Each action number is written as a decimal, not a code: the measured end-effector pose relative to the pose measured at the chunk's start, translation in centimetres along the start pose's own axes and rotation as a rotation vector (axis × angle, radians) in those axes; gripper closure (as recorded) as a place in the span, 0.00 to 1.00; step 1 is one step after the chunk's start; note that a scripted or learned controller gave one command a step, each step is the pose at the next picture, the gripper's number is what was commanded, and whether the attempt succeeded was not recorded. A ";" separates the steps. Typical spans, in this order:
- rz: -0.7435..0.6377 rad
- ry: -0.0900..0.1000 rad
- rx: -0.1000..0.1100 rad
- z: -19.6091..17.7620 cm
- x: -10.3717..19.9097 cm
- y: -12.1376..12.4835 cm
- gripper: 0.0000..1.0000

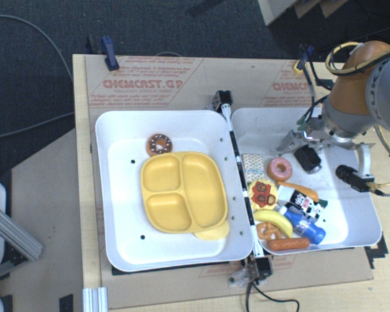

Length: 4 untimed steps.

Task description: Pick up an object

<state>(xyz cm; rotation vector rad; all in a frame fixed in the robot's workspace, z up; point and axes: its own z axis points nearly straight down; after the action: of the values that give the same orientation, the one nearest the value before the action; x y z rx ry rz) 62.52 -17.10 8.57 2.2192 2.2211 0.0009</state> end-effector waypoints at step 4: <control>0.001 -0.001 -0.001 -4.4 -5.3 2.7 0.00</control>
<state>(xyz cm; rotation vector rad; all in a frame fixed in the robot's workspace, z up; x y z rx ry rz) 65.20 -22.42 12.97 2.2190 2.2196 0.0006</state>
